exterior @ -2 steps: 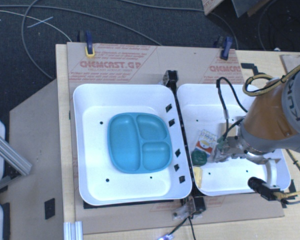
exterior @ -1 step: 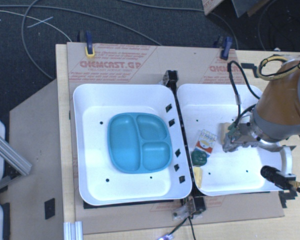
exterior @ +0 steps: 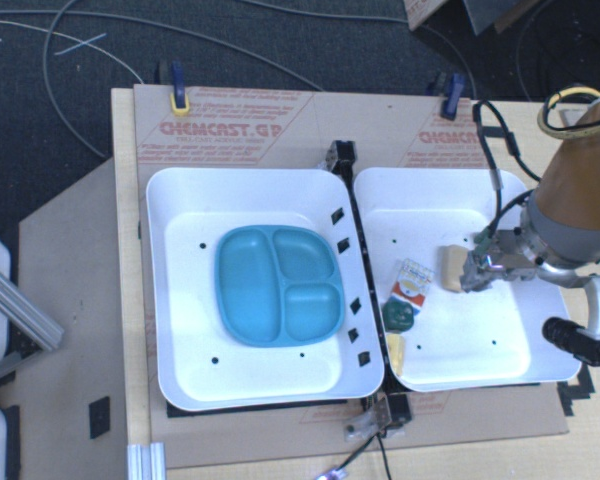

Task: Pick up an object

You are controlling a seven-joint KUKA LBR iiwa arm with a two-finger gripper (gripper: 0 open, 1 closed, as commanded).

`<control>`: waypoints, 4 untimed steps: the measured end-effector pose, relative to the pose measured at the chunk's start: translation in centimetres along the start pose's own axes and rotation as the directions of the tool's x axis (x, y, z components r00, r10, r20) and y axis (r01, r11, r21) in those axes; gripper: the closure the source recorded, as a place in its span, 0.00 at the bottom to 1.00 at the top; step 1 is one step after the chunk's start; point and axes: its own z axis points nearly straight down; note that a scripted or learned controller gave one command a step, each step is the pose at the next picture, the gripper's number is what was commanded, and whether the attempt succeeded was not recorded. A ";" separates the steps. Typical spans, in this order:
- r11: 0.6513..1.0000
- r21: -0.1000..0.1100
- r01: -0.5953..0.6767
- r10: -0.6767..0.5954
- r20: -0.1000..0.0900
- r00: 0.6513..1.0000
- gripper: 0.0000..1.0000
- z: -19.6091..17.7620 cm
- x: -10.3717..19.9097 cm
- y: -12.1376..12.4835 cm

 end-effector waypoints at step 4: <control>1.000 0.003 0.005 -0.005 -0.003 1.000 1.00 -5.2 14.1 6.1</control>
